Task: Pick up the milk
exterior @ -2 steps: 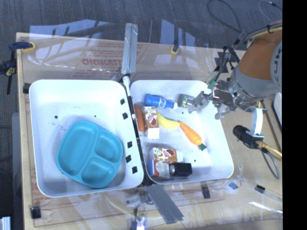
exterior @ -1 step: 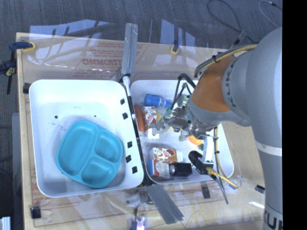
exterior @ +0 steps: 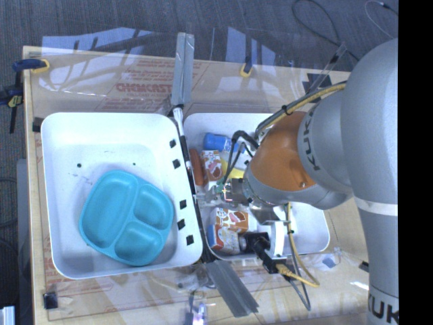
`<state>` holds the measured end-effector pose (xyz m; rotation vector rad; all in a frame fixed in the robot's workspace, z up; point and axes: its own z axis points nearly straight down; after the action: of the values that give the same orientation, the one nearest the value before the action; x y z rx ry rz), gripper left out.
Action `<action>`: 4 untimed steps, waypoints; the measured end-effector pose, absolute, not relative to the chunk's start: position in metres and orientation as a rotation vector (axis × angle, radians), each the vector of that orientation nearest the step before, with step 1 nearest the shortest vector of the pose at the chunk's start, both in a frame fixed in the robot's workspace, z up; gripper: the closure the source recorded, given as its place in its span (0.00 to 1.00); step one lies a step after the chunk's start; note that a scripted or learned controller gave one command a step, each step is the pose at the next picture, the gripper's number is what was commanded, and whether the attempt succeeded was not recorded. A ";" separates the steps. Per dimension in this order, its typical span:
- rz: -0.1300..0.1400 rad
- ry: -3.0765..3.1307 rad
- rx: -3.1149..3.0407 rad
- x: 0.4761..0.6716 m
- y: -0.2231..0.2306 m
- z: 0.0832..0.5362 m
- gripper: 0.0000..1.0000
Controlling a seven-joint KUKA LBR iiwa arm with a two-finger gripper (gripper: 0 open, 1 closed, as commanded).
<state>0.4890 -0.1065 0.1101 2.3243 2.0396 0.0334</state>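
Note:
A small white carton with orange print, probably the milk (exterior: 214,165), lies in the right bin (exterior: 318,230) near its left wall. My gripper (exterior: 226,193) hangs low over the bin just below and right of that carton, under the orange wrist band. The wrist hides much of the bin's middle. A second printed pack with a brown and orange picture (exterior: 229,226) lies just below the gripper. I see nothing held.
A blue can (exterior: 216,141) lies at the right bin's back left, and a brown sausage (exterior: 197,167) lies along its left wall. The left bin (exterior: 67,141) holds a light blue divided plate (exterior: 126,216). A raised divider separates the bins.

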 end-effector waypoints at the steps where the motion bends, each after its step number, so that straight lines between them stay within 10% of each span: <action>1: -0.002 2.182 2.263 0.542 -0.175 0.170 0.00; 3: -0.004 1.486 2.772 0.534 -0.178 0.148 0.00; 4: -0.002 1.331 2.849 0.485 -0.201 0.260 0.00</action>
<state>0.4851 -0.2008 0.2595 2.8494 1.3305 -0.0017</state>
